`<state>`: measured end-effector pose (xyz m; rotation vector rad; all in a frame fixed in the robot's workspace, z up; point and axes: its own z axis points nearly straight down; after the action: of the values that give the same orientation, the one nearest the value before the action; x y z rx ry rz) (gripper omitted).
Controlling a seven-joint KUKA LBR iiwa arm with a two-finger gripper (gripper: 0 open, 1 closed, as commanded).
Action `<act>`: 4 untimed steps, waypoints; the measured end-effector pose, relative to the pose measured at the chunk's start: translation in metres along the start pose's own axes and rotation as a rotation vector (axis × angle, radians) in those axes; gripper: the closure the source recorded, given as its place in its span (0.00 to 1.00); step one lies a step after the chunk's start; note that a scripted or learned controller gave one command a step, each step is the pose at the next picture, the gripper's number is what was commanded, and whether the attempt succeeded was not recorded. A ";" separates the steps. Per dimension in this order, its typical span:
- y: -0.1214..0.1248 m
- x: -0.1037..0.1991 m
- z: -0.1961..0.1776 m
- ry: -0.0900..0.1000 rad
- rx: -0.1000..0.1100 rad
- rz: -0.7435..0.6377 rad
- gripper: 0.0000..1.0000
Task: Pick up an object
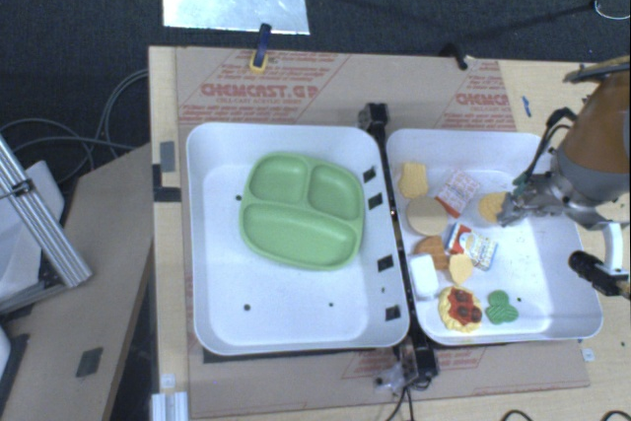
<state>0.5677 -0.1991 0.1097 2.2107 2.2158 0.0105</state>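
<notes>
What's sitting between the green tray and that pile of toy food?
In the camera view, the bins' two white walls and a dark divider strip lie between the green tray and the toy food.

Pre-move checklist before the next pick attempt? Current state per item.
1. Gripper over the right bin: ok, it sits low in that bin's upper right part.
2. A candidate within reach: ok, a round yellow piece lies right beside the gripper.
3. Object already held: cannot tell, the gripper tip is too small and blurred.
4. Space around the target: not ok, the clear packet and the red-and-white packet lie close by.
5. Left bin holding the green divided plate: ok, it is apart from the arm's working area.
</notes>
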 end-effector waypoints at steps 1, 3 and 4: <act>0.002 -0.004 -0.064 0.001 0.005 -0.002 1.00; 0.015 0.040 -0.123 0.004 0.009 -0.007 1.00; 0.036 0.093 -0.113 0.005 0.009 -0.008 1.00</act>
<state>0.6024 -0.1059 0.2224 2.2089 2.2316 0.0053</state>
